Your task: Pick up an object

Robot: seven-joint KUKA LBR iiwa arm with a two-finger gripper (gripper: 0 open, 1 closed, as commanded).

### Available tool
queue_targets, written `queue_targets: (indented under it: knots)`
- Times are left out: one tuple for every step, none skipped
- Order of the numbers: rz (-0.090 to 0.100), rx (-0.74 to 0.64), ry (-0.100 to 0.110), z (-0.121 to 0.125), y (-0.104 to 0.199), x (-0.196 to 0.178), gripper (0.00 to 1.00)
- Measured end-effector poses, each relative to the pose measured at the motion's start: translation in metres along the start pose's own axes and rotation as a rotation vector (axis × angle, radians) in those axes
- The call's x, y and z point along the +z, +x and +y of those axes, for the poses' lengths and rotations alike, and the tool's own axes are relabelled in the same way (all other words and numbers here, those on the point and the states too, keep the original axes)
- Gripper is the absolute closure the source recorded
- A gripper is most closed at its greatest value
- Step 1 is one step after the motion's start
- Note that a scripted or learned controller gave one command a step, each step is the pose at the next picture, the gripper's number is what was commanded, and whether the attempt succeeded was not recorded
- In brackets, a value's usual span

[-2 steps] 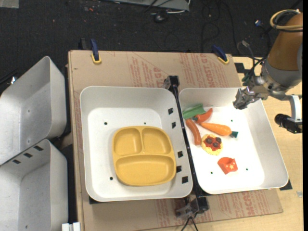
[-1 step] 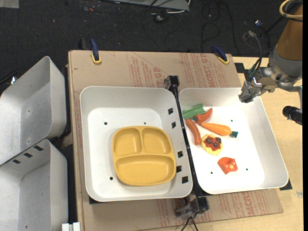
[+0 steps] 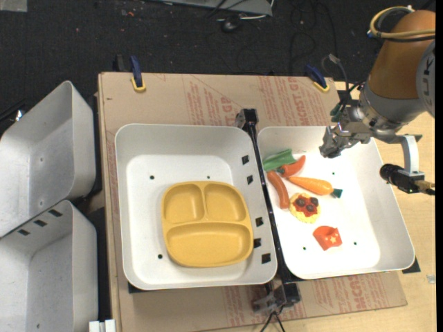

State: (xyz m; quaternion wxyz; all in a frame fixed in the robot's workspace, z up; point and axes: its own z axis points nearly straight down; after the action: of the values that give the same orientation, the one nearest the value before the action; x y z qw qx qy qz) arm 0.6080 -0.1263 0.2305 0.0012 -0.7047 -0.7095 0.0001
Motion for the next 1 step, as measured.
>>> queue_targets:
  knots:
    - [0.0, 0.0, 0.0, -0.0194, 0.0584, 0.0006, 1.0]
